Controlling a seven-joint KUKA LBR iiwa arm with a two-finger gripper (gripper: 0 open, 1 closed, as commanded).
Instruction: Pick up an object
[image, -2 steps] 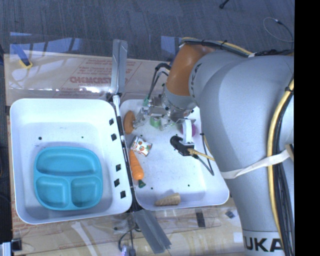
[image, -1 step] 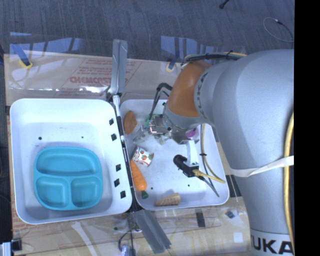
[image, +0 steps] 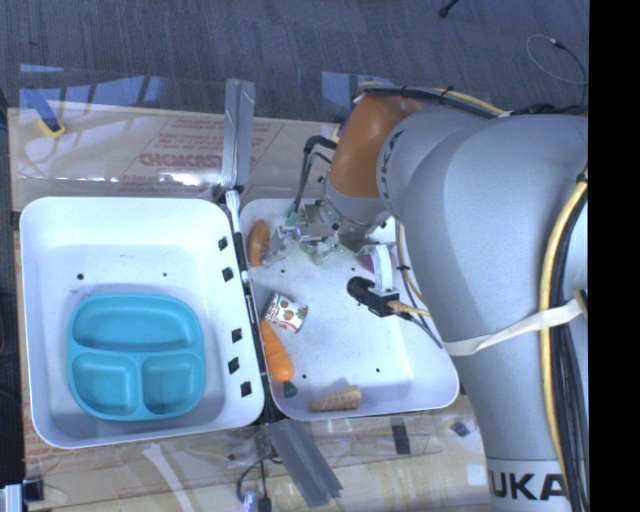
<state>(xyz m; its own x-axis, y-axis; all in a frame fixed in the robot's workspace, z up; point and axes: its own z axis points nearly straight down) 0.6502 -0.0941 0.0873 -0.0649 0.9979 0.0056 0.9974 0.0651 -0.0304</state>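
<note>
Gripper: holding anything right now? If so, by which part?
Cannot be told. The gripper sits low at the right bin's far end, beside a brown object.

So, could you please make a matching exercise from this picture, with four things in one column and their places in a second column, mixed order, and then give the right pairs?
Things:
1. blue divided plate
2. carrot
3. ice-cream cone
4. gripper

Places:
A. near the front edge of the right bin
B. over the back of the right bin
C. in the left bin
D. along the left wall of the right bin

Pairs: 1-C, 2-D, 3-A, 4-B
</note>
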